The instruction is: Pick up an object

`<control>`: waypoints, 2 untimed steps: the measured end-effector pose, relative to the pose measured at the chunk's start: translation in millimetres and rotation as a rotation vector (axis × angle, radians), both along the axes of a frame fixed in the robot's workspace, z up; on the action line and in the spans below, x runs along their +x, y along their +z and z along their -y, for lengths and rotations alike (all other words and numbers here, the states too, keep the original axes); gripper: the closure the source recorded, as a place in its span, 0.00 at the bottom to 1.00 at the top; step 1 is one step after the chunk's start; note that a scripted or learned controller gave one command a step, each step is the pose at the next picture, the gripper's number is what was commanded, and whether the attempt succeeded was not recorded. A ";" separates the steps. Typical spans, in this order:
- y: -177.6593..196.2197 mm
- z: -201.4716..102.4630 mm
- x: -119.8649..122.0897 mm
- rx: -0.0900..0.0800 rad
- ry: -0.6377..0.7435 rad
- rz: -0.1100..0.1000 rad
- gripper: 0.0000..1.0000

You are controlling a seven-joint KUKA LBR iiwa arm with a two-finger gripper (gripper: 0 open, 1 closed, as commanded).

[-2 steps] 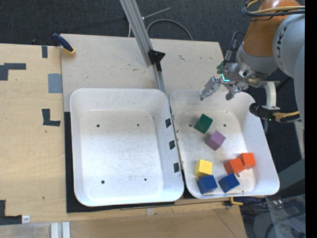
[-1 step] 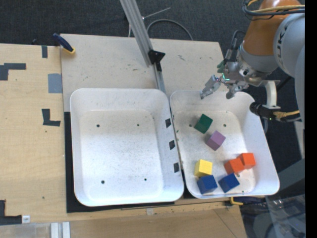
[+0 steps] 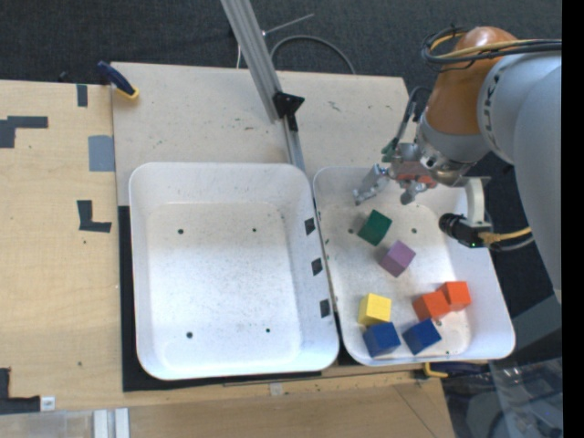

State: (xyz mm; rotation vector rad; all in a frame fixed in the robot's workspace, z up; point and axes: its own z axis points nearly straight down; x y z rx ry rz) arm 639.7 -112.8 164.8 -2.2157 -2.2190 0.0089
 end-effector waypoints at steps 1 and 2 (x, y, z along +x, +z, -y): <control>-65.2 -1.1 -4.5 0.000 0.000 -0.001 0.00; -73.9 -1.8 -5.2 -0.001 0.000 0.004 0.00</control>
